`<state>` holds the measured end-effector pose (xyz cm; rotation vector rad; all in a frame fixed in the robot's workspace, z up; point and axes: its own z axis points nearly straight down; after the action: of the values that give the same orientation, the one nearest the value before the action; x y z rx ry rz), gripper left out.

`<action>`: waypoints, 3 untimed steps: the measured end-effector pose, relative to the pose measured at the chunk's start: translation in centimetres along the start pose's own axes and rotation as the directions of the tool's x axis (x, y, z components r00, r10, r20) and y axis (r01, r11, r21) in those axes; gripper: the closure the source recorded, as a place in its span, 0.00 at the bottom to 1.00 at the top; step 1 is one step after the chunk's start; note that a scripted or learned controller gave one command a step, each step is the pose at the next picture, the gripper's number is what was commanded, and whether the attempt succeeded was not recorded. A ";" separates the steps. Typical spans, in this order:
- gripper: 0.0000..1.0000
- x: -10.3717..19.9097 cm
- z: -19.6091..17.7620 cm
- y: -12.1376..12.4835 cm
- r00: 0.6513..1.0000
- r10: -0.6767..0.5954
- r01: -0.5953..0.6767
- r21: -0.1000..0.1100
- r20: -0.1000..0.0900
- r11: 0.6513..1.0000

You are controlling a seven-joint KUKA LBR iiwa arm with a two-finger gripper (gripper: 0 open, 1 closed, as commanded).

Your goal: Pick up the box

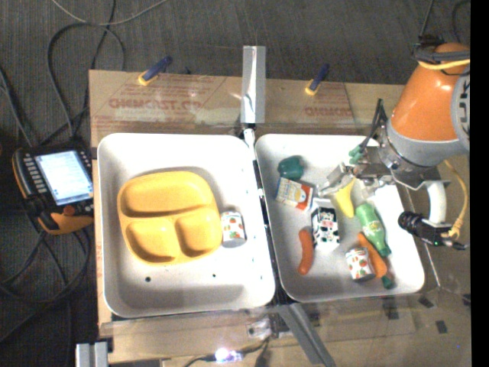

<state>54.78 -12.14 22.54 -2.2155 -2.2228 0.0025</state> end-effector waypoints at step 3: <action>0.00 2.5 12.5 2.4 0.999 0.050 -0.050 -0.017 0.001 0.999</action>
<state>57.14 -9.57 10.03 -2.2801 -2.1759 -0.0141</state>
